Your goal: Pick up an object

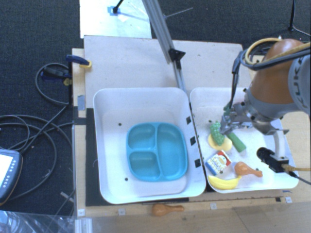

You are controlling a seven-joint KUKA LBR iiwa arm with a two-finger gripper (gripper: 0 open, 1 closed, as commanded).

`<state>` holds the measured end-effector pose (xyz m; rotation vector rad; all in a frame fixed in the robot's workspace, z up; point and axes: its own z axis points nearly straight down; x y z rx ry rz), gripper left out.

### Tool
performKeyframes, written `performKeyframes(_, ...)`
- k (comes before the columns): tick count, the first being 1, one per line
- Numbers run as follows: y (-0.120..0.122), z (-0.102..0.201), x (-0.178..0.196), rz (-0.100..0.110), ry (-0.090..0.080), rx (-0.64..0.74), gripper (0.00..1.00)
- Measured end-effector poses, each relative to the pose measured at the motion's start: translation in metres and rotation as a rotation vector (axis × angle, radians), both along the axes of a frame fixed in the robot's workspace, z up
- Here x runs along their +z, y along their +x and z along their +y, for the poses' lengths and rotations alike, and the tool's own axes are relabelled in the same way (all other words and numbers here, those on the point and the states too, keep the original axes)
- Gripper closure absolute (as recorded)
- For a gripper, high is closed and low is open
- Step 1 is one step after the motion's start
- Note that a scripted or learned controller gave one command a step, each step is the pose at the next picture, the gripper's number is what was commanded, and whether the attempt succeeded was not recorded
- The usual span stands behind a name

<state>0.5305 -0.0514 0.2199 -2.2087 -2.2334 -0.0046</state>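
The right bin [206, 97] holds several toy foods. A bumpy green piece [216, 132] lies on a yellow round piece [217, 142], with a green cylinder [237, 142] just to their right. Nearer the front lie a small printed carton [218, 163], a yellow banana [224, 182] and an orange drumstick [247, 169]. My gripper [227, 125] hangs low over the bin's middle, right beside the bumpy green piece and above the cylinder's upper end. The wrist hides what lies directly beneath it.
The left bin [109, 111] bears a blue divided plate [157, 151]. A slanted metal pole [160, 25] crosses above the divide between the bins. An orange toy [166, 208] lies on the bench in front of the bins. Cables trail at the left.
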Motion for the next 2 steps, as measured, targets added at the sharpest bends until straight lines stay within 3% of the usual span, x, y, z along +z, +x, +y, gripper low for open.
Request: performKeyframes(2, -0.008, 0.118, 0.008, 0.001, 0.001, 0.001, 1.0)
